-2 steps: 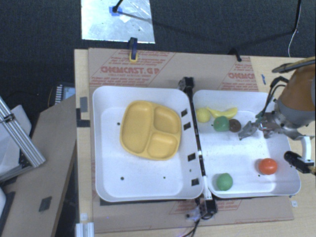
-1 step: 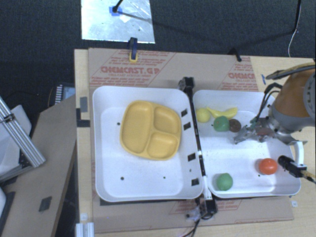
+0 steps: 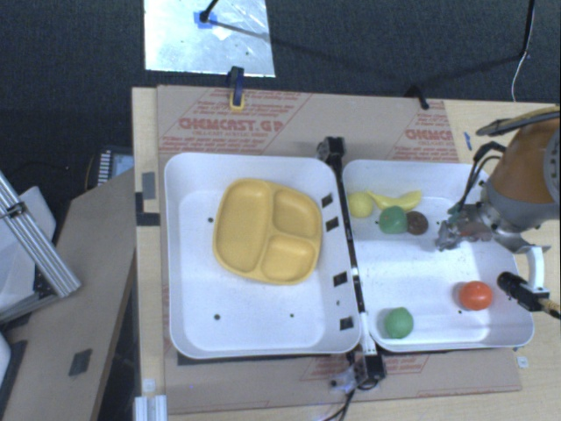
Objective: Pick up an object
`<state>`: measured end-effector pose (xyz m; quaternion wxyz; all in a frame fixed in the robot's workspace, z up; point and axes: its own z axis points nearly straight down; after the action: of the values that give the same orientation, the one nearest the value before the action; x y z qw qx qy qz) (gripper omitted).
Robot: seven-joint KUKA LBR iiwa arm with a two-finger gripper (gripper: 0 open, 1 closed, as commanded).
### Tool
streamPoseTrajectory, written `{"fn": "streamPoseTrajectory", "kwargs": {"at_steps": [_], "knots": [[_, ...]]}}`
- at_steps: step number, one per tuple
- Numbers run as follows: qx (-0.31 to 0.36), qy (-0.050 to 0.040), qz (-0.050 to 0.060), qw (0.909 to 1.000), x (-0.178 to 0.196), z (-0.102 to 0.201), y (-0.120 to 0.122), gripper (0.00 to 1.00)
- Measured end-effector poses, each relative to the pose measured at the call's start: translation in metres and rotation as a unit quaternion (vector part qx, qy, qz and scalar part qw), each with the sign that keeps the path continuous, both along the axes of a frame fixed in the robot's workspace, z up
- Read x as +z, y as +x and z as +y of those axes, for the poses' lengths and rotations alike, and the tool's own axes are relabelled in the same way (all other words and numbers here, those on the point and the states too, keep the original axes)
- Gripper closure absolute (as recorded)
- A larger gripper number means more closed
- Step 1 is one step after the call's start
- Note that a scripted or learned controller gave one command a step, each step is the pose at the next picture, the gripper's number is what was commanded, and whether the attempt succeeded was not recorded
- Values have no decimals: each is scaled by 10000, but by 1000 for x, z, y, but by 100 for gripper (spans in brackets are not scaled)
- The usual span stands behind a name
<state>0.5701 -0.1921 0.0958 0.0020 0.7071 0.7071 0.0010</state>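
No object is lifted yet. The nearest candidates sit in the right bin [image 3: 438, 270]: a small brown ball [image 3: 417, 224] lies just to the camera's left of the gripper [image 3: 449, 235], close but apart from it. Touching that ball on its far side is a green ball [image 3: 393, 221], with a yellow banana-shaped piece [image 3: 394, 200] behind it and a yellow lemon-like fruit [image 3: 360, 204] further off toward the divider. An orange-red fruit [image 3: 474, 296] lies nearer the camera than the fingers, well apart from them, and a second green ball [image 3: 399, 322] sits further still, by the bin's front edge.

The gripper hangs low over the bin floor at the end of the grey arm [image 3: 526, 178], which enters from the right. Whether the fingers are spread or closed I cannot tell; the tip is small and dark, and nothing can be made out between them.

My reading is that the step in hand is the approach, before any grasp. The brown ball looks the likeliest target. The next move would call for shifting the fingers sideways over it, centring them, then descending. The crowding is the difficulty: the green ball presses against it, so one finger has little room on that side and could nudge both away.

The left bin [image 3: 193, 314] holds a yellow divided plate [image 3: 267, 231], far from the fingers across the divider.
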Motion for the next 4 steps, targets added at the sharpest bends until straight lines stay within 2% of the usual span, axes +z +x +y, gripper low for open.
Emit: {"fn": "streamPoseTrajectory", "kwargs": {"at_steps": [1,2,3,4], "knots": [[-8,-1,-2,10000,50,-5,-8,100],[22,-6,-20,10000,113,1,-5,100],[23,2,6,10000,120,1,-4,100],[49,15,6,10000,132,57,-8,100]]}}
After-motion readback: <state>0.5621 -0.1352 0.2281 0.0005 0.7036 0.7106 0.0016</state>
